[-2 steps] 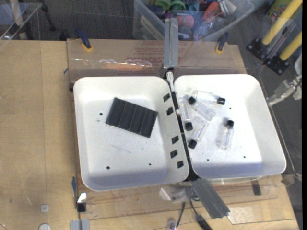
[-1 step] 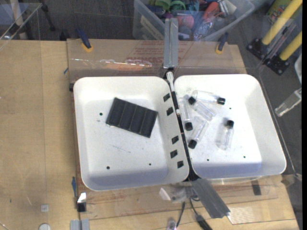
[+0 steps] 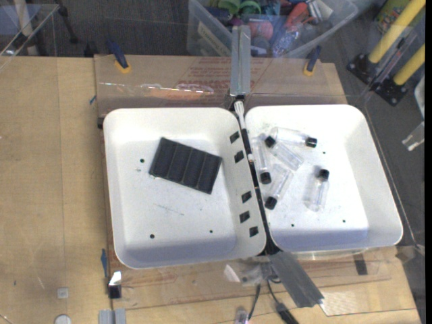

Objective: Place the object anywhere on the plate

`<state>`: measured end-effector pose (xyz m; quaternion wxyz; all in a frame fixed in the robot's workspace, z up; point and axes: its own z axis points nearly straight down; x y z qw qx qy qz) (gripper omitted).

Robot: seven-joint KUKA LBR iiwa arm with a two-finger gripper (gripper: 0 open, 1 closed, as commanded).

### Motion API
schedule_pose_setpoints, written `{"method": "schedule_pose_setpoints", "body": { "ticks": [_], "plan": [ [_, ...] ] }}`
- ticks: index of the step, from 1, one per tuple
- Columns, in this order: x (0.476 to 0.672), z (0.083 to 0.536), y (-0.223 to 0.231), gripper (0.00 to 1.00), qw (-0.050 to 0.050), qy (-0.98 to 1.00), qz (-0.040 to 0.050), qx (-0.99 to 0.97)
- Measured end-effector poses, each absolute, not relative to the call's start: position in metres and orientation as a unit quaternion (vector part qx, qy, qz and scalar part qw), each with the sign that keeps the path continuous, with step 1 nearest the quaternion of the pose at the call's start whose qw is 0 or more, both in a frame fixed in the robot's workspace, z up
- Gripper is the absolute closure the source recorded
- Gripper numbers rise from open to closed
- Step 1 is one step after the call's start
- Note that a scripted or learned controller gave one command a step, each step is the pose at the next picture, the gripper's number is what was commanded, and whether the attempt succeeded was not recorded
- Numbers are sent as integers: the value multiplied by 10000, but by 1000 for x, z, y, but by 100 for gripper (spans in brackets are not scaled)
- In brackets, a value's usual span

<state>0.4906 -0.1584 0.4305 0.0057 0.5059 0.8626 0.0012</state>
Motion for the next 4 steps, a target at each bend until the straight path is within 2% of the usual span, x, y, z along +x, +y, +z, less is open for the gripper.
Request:
{"method": "schedule_pose_setpoints", "body": {
  "ticks": [1, 2, 3, 4],
  "plan": [
    [491, 430, -158, 0, 57, 8627, 12, 5058],
    [492, 441, -159, 100, 86, 8626, 18, 5058],
    [492, 441, -159, 0, 86, 8626, 18, 5058],
    [493, 452, -159, 100, 116, 8626, 25, 5057]
  ]
}}
